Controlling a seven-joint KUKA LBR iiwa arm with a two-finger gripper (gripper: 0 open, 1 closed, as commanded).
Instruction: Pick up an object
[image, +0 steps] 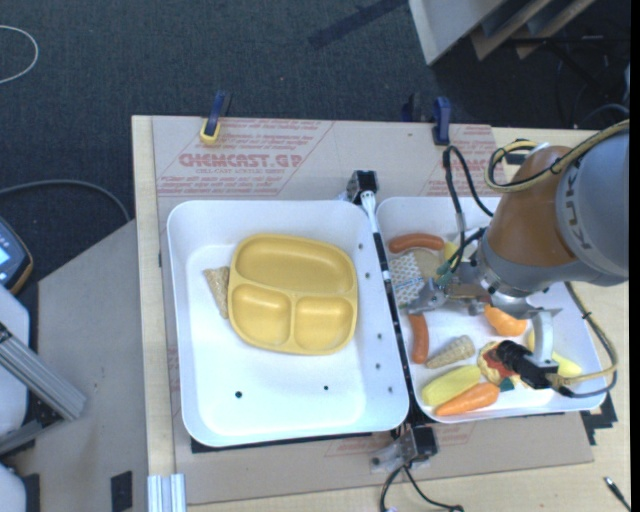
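**Arm low over the right bin, claw among the toy food**

You are looking down on two shallow white plastic bins sitting side by side on a brown cardboard-covered bench (300, 150) printed with red lettering. The left bin (200, 400) has smooth, glossy walls and rounded corners; in it lies a yellow plate (293, 293) — a matte, rounded tray moulded into three compartments. A tan, rough-textured wedge (217, 287) pokes out from under the plate's left edge.

The right bin (400, 212) holds a scatter of small toy food. Near its top lies a smooth reddish sausage (416, 242), and below that a flat piece with a checked, mesh-like surface (406, 275). A second, shorter red sausage (419, 338) stands nearly upright in the view, just beside a pale ridged cone (451, 350). Along the lower edge sit a yellow rounded block (452, 383) and, touching it, an orange carrot (468, 400) with a tapered tip. An orange rounded piece (504, 322) lies just under the arm.

The arm's grey body and orange band (525, 230) come in from the right and cover the bin's middle. The gripper (438, 296) sits low beside the checked piece, its metal parts dark and angular — you cannot tell from here whether it is spread or pressed together, and nothing is visibly pinched in it.
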